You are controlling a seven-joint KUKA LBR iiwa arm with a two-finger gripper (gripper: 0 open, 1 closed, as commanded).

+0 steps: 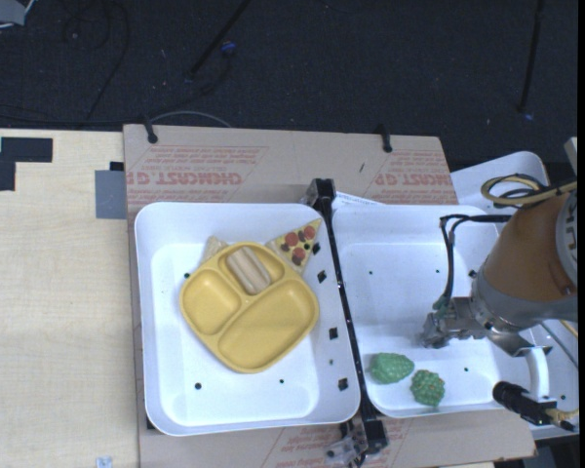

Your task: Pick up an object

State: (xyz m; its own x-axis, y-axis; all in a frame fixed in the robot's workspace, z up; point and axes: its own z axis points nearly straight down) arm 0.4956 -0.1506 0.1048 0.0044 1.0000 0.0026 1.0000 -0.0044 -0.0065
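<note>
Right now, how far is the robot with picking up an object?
Done: the gripper is low inside the right bin, near two green leafy toy pieces. In hand: nothing visible between its fingers. Left: grasp and lift one item. The yellow divided plate and pizza slice lie in the left bin, untouched.

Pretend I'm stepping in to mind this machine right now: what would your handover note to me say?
Gripper: low in the right bin; whether it's open or shut can't be told from here.
Things: two green leafy pieces lie near that bin's front edge, beside the gripper. Left bin holds a yellow divided plate with a tan piece on it, and a pizza slice at its rim.
Done: nothing visibly lifted.
Left: grab and raise one object.
</note>
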